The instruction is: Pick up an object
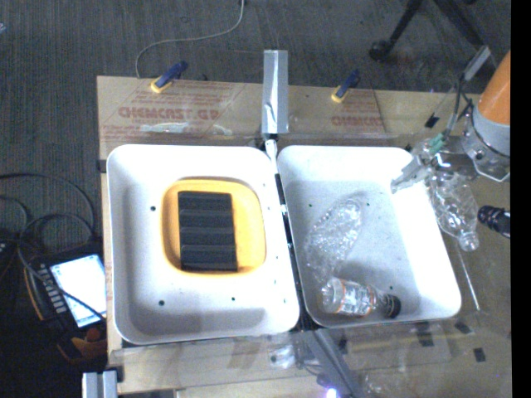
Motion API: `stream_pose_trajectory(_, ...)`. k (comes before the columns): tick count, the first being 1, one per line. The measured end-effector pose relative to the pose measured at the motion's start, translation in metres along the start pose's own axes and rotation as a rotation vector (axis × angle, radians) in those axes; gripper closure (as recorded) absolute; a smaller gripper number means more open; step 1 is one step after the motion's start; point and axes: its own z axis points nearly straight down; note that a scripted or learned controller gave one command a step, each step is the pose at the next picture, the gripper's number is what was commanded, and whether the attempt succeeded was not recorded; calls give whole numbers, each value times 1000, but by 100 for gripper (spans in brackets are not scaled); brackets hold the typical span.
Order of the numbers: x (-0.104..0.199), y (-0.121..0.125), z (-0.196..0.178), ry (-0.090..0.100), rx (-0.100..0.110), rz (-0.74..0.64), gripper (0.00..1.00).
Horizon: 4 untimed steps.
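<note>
The tool (425,166) sits over the top right rim of the right bin (377,157), clenched on a clear plastic bottle (455,207) that hangs outside that rim. Inside the right bin lie a crumpled clear bottle (334,226) and a labelled bottle (358,298).

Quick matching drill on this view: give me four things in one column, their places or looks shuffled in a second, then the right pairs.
1. sponge
2. labelled bottle
3. crushed bottle
4. claw

A. lying by the right bin's near wall, dark cap
B. over the right bin's far right corner
C. left bin, yellow with a black top
D. middle of the right bin, clear, no label

Pairs: 1-C, 2-A, 3-D, 4-B
</note>
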Motion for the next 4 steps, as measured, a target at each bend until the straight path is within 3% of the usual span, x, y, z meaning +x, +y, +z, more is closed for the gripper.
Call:
stream_pose_trajectory(1, 33, 30, 80, 1, 3, -46, 0)
stream_pose_trajectory(2, 35, 30, 71, 4, 4, -47, 100)
stream_pose_trajectory(3, 78, 20, 153, -2, -9, 104, 100)
stream_pose_trajectory(4, 115, -2, -37, -1, -1, -2, 100)
